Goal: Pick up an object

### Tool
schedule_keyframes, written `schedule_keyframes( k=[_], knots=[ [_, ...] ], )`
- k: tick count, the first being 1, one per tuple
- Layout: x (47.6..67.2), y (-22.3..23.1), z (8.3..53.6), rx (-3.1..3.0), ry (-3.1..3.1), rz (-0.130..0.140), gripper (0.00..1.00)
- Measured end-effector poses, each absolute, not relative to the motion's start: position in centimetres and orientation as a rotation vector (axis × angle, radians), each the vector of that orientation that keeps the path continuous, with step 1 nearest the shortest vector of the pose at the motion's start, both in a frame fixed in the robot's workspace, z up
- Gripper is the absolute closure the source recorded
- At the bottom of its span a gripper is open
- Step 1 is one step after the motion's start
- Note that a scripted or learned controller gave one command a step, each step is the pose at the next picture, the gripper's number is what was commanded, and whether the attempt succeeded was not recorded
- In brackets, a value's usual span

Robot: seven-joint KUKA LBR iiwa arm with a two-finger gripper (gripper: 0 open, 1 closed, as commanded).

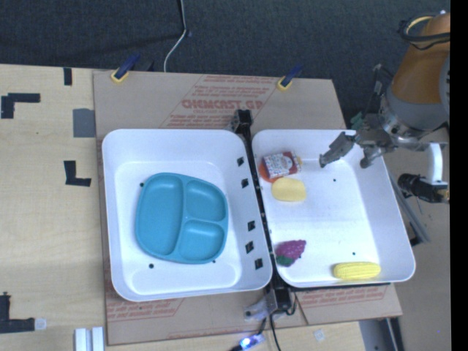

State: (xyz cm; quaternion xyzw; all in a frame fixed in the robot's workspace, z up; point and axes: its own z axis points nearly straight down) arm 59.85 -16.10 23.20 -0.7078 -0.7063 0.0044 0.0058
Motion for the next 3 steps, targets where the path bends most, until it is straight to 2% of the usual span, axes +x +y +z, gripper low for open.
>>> schedule_keyframes(
  k=[1, 3],
  knots=[
    [60.1, -16.0, 24.0, -2.219, -2.222, 0.002, 0.0],
    [60.4, -16.4, 15.1, -2.218, -2.221, 0.006, 0.0]
  ],
)
